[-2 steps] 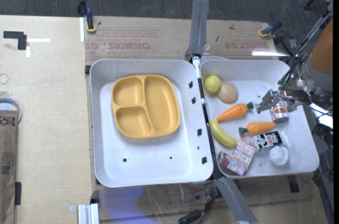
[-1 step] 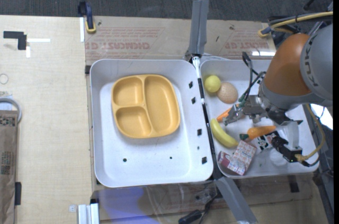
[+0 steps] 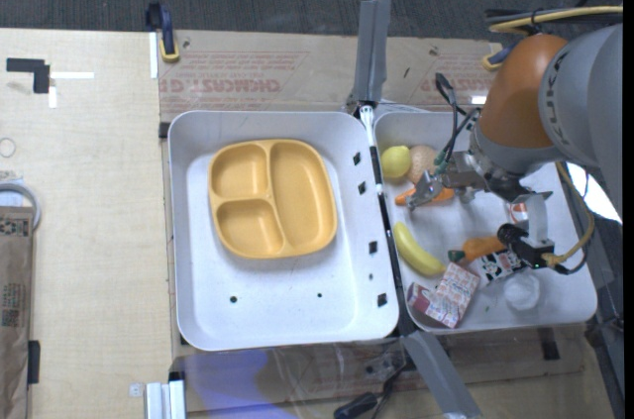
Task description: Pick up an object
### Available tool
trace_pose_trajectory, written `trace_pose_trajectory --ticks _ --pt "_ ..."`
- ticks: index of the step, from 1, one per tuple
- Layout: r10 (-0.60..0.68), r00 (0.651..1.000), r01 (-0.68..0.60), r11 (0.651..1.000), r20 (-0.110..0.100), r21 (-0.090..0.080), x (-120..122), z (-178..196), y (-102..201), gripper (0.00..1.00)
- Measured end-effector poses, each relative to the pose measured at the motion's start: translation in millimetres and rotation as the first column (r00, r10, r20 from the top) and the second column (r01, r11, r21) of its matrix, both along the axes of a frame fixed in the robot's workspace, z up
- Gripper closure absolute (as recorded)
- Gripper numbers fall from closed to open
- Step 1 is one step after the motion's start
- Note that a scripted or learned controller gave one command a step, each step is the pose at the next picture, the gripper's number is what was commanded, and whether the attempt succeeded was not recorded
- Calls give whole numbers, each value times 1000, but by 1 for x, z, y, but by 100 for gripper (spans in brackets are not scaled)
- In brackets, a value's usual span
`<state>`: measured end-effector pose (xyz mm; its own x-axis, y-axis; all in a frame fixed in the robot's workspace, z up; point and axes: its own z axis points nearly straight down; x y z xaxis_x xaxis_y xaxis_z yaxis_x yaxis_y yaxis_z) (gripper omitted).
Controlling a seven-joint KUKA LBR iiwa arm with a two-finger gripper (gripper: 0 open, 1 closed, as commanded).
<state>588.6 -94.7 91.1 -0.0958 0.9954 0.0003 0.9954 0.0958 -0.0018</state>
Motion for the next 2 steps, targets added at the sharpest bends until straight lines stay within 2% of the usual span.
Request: trace_pose_trajectory --ticks 1,2 --pt "-4 1000 4 1000 -1 0 0 9 -2 100" --pt "-156 988 156 988 1 -2 54 101 68 100"
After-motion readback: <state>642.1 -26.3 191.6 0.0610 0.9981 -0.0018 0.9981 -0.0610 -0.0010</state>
